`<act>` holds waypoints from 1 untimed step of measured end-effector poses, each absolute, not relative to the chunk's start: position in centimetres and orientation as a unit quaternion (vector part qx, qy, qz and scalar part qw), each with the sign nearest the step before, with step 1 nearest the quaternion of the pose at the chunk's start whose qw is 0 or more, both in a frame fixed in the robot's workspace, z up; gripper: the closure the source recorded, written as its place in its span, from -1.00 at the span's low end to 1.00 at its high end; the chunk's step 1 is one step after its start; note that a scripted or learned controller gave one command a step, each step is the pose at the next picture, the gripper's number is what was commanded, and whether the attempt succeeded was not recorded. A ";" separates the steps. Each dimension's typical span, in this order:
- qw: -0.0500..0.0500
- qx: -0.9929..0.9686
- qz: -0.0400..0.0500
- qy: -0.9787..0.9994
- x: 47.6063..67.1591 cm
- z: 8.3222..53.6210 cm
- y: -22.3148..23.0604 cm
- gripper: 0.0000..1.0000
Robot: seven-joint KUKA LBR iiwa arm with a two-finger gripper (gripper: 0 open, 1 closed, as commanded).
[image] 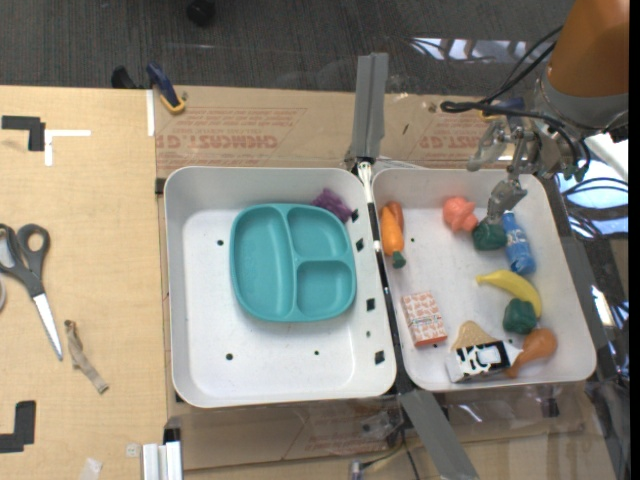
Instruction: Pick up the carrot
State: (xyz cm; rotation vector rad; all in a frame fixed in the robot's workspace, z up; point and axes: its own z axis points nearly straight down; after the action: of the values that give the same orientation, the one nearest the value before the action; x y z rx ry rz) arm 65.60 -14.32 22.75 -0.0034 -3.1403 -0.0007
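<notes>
The carrot (391, 228) is orange with a green stem end pointing toward the front. It lies against the left wall of the right bin (565, 268), near the back. My gripper (503, 202) hangs over the back right part of that bin, just above a dark green item (490, 235) and a blue bottle (517, 246). It is well to the right of the carrot and not touching it. Nothing can be seen held in it.
The right bin also holds a pink item (459, 214), a banana (512, 287), a green lump (520, 315), a brown drumstick (535, 348), a small box (424, 318) and a black-and-white item (480, 358). The left bin has a teal divided plate (295, 262) and a purple item (333, 204). Scissors (33, 278) lie on the bench at the left.
</notes>
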 end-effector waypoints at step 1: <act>0.001 -0.015 -0.001 -1.000 64.0 12.8 -9.3 -1.00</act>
State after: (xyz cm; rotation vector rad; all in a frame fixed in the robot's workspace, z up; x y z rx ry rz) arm 64.01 -9.28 12.81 -0.0477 -3.1391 -0.0025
